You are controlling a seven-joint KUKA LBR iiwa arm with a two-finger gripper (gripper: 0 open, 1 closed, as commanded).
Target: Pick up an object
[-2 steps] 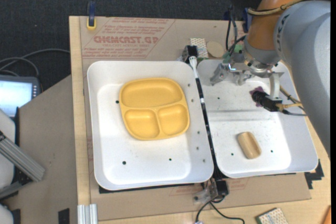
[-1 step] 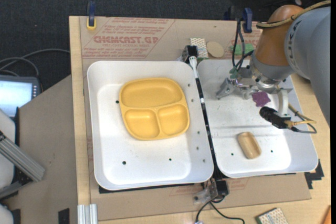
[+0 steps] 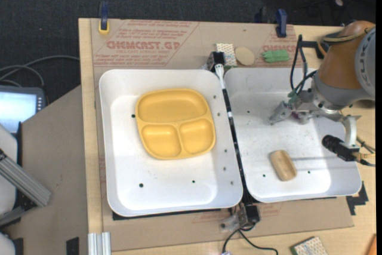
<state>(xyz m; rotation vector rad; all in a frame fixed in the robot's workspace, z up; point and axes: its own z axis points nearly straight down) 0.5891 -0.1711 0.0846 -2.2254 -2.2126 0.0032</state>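
A tan, loaf-shaped block [image 3: 282, 165] lies in the right bin [image 3: 256, 92], near its front edge. My gripper [image 3: 292, 117] hangs over the middle right of that bin, behind the block and apart from it. Its fingers [image 3: 278, 114] are spread open with nothing held between them. The grey arm with its orange band [image 3: 343, 63] reaches in from the right. A yellow divided plate [image 3: 175, 123] sits in the left bin [image 3: 119, 146].
Behind the bins, on the cardboard, lie a round tan disc [image 3: 244, 56], a green piece [image 3: 276, 56] and a small checkered tag [image 3: 224, 48]. Clamps [image 3: 104, 23] [image 3: 280, 22] hold the board's far edge. A black part with cables [image 3: 338, 147] juts over the right bin's right side.
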